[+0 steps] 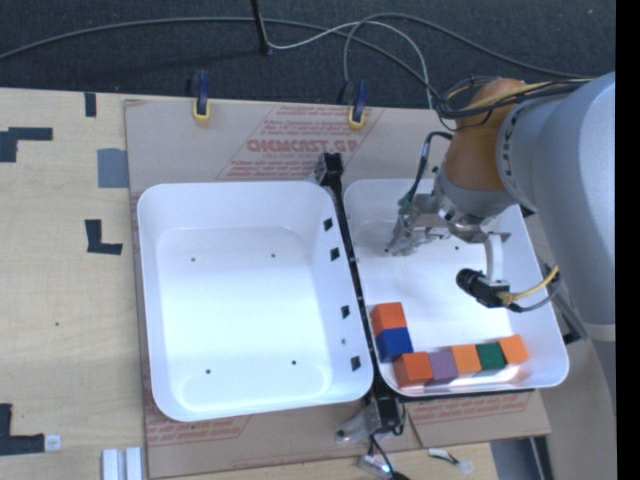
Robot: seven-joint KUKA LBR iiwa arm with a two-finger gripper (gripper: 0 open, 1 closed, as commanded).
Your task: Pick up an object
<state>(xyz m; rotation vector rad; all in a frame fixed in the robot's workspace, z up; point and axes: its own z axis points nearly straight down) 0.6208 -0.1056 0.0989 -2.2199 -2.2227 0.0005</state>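
Pincer [405, 236] hangs over the upper part of the right bin [540, 373], toward eleven o'clock of that bin's floor, with nothing between its tips; whether those tips are spread or pressed together cannot be told from this slanted view. The objects worth taking all sit well apart from it, at the bin's near edge around six o'clock: an orange block [388, 316] touching a blue block [394, 343] just below it, then a row running toward three o'clock of a second orange block [412, 369], a purple block [441, 364], an orange one [465, 358], a green block [490, 355] and a last orange one [514, 349]. Since they are packed side against side, a good grasp probably means choosing an end piece, the top orange block or the far right one, and lining the tips across its two free faces before descending. The left bin [160, 208] on the worktop [60, 268] plays no part yet.
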